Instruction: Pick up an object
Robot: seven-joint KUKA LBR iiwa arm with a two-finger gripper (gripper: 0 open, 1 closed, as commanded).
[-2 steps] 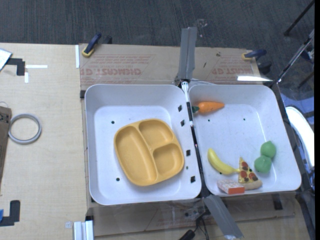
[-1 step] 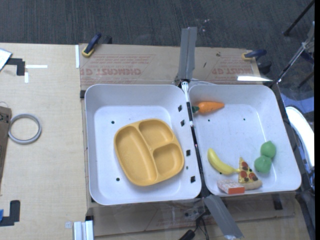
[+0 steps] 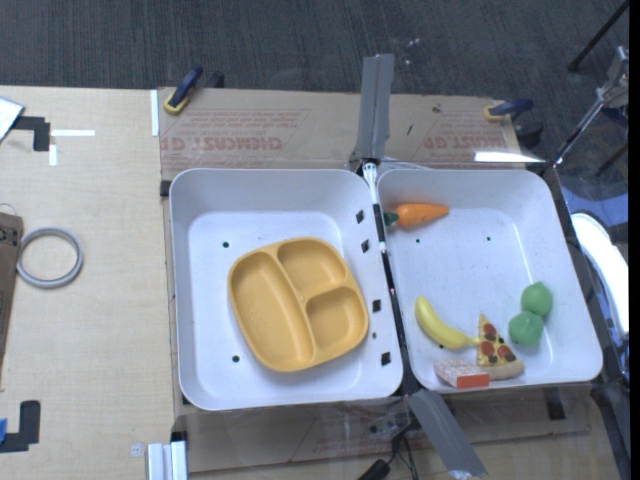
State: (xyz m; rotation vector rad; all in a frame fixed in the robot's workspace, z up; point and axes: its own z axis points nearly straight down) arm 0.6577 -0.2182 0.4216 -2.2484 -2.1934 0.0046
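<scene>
White bins sit side by side on the surface. Left bin (image 3: pixel 190 298) holds a yellow divided tray (image 3: pixel 297 303); right bin (image 3: pixel 560 268) holds loose candidates: carrot (image 3: pixel 418 214) far, banana (image 3: pixel 440 325), pizza slice (image 3: pixel 490 343), and two green fruits (image 3: pixel 531 314) near right, spaced apart, likely easing grasps. Gripper state: cannot tell.

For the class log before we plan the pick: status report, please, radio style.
Pick not started, nothing lifted. Carrot, banana, pizza slice and two green pieces lie in right bin. Yellow divided plate in left bin. Carrot lies apart, unobstructed.
</scene>
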